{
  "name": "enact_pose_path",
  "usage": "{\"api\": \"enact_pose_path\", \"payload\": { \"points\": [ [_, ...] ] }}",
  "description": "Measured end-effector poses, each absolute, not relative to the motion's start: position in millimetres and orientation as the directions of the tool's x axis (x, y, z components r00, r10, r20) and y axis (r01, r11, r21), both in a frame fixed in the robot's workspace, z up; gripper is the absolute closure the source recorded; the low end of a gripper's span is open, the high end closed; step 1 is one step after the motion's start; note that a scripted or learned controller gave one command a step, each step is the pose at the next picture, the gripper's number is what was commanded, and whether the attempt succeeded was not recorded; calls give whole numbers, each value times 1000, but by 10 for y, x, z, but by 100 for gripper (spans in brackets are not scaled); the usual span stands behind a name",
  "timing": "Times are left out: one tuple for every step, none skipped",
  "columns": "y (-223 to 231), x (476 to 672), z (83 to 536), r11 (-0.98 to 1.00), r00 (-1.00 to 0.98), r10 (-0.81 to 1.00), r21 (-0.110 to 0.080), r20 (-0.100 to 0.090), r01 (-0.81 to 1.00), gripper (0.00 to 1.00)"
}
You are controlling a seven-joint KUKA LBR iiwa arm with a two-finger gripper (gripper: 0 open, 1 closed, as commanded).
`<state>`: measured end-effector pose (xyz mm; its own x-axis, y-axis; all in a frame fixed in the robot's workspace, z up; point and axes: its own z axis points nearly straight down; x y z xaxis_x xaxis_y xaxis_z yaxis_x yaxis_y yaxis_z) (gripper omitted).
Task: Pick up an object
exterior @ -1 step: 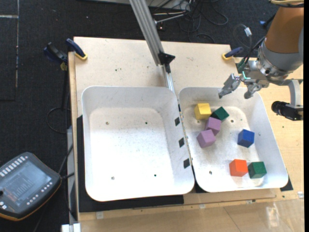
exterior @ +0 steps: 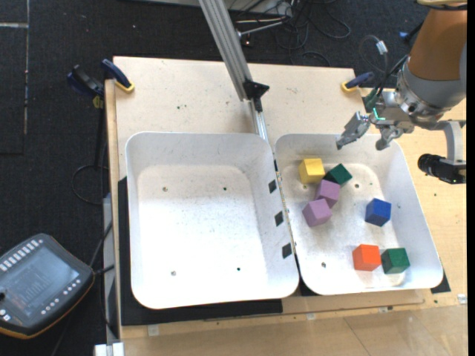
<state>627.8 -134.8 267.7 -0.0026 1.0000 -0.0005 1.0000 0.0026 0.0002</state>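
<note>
A: Surface? Beige wooden bench [exterior: 193, 87] on dark carpet, carrying two shallow white plastic bins. Landmark: the right-hand white bin [exterior: 415, 221].

B: Contents of that bin?

A: Seven small cubes. Yellow cube [exterior: 312, 170] near its far left corner, dark green cube [exterior: 340, 174] just beside it, two purple cubes [exterior: 323, 201] touching, toward the middle. Blue cube [exterior: 378, 211] sits right of centre. Orange cube [exterior: 366, 257] and green cube [exterior: 395, 259] side by side near its front edge.

B: Hand?

A: The grey two-finger hand [exterior: 367, 130] hangs over the bin's far rim, fingers spread apart, nothing between them. All cubes lie apart from it.
</note>
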Motion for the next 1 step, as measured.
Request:
{"api": "enact_pose_path", "payload": {
  "points": [
    [-1337,6257,2033,0,0,1000,-6,0,1000,0]
  ]
}}
